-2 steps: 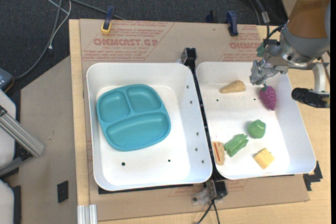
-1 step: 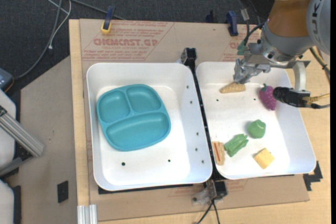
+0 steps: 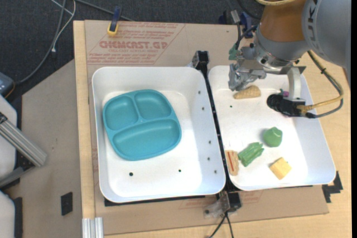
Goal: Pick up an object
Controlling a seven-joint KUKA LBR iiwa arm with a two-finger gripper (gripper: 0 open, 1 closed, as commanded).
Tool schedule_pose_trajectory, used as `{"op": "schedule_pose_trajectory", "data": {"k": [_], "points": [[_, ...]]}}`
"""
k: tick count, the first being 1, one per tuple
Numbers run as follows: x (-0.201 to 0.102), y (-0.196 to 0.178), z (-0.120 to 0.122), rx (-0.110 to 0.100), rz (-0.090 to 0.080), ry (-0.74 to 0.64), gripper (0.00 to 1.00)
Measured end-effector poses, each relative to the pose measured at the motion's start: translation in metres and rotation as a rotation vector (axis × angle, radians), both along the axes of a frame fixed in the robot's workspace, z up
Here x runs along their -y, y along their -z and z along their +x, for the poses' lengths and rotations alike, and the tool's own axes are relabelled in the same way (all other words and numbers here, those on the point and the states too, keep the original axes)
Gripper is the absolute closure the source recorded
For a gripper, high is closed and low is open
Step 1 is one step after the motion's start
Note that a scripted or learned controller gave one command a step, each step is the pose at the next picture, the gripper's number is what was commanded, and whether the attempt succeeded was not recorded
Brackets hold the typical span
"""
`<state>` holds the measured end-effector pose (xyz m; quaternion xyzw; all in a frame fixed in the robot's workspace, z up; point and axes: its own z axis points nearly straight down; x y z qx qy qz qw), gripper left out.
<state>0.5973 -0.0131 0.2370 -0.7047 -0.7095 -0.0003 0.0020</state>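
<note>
My gripper (image 3: 241, 85) hangs over the far left part of the right bin (image 3: 312, 175), its tips right at a tan, bread-like piece (image 3: 248, 93) lying on the bin floor. Nearer the front of that bin lie a round green piece (image 3: 273, 136), a longer green piece (image 3: 250, 153), a yellow block (image 3: 280, 168) and a striped hot-dog-like piece (image 3: 232, 161) by the left wall. A teal divided plate (image 3: 142, 122) rests in the left bin (image 3: 106, 175).
A black clamp (image 3: 199, 58) sits at the far end of the divider between the bins. A black cable connector (image 3: 281, 103) hangs from the arm over the right bin. Cardboard lies under both bins, with cables on the dark floor behind.
</note>
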Motion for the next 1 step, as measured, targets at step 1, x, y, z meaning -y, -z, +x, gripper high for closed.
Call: {"op": "schedule_pose_trajectory", "data": {"k": [1], "points": [[-0.0614, 0.0077, 0.0129, 0.003, 0.000, 0.000, 1.00]]}}
